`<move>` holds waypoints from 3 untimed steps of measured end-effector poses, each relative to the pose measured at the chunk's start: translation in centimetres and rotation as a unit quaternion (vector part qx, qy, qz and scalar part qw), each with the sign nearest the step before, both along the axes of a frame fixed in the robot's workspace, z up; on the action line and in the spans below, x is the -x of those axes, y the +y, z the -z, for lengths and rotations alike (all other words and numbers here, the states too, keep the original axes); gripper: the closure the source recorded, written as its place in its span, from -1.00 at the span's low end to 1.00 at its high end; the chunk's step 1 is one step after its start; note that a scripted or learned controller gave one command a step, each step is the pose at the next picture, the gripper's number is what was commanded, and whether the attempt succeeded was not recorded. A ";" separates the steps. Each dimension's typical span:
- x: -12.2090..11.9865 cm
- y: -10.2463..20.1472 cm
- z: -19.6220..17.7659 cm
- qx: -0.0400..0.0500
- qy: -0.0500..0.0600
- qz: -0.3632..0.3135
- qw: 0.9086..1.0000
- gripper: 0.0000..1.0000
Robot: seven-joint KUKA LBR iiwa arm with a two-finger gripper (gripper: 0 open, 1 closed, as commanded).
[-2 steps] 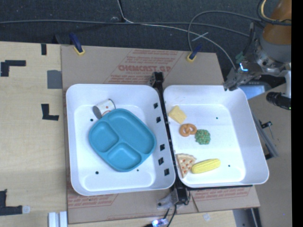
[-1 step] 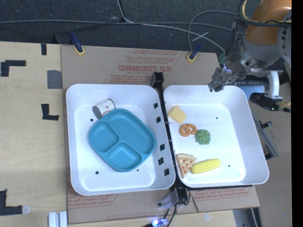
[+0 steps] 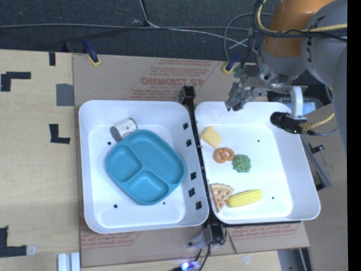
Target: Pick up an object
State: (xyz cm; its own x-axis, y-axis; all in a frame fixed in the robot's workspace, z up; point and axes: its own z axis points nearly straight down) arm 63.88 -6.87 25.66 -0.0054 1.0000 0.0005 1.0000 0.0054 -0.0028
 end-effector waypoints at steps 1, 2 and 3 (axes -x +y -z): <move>-0.8 5.2 -0.2 0.000 -0.001 0.000 1.000 1.00; -0.7 9.6 1.3 0.000 0.000 0.001 1.000 1.00; -1.0 14.1 2.9 0.001 0.000 0.001 1.000 1.00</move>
